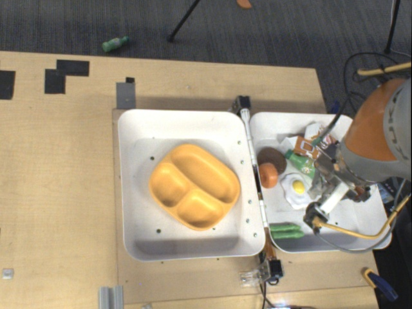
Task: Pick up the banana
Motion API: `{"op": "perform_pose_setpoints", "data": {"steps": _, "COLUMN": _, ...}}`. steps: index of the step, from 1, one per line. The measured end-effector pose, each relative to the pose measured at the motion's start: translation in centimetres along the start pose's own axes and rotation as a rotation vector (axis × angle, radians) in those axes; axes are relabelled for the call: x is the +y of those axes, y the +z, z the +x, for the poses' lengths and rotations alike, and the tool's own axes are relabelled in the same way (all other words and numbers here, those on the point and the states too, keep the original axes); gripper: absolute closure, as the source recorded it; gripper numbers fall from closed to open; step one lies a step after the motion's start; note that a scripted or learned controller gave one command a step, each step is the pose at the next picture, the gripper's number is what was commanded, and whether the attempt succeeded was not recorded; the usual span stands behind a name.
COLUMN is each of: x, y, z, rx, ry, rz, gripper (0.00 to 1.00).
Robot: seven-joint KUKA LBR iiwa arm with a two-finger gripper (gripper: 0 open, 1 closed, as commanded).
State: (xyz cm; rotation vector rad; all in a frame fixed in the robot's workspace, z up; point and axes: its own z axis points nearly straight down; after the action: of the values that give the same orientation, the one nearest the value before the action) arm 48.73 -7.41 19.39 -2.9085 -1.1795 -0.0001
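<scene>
My gripper (324,171) hangs low over the right bin (367,234), above its middle. It sits just right of a toy fried egg (297,187) and beside a green packet (300,160). The grey arm with its orange band (376,131) covers the bin's right part and whatever lies beneath it.
In the right bin lie a brown round fruit (273,156), a red-orange fruit (268,176) and a green vegetable (286,230) by the front wall. The left bin (138,172) holds a yellow divided plate (194,185). A metal divider (252,166) runs between the bins.
</scene>
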Motion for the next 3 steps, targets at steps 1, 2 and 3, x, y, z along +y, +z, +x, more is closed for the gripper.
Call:
{"op": "perform_pose_setpoints", "data": {"steps": 1, "x": 0.0, "y": 0.0, "z": 0.0, "rx": 0.0, "ry": 0.0, "rz": 0.0, "gripper": 0.0}}
{"op": "perform_pose_setpoints", "data": {"steps": 2, "x": -2.2, "y": -5.6, "z": 2.1, "rx": 0.0, "ry": -0.315, "rz": -0.004, "gripper": 0.0}}
{"op": "perform_pose_setpoints", "data": {"steps": 3, "x": -2.9, "y": -3.8, "z": 2.8, "rx": -0.001, "ry": -0.511, "rz": -0.003, "gripper": 0.0}}
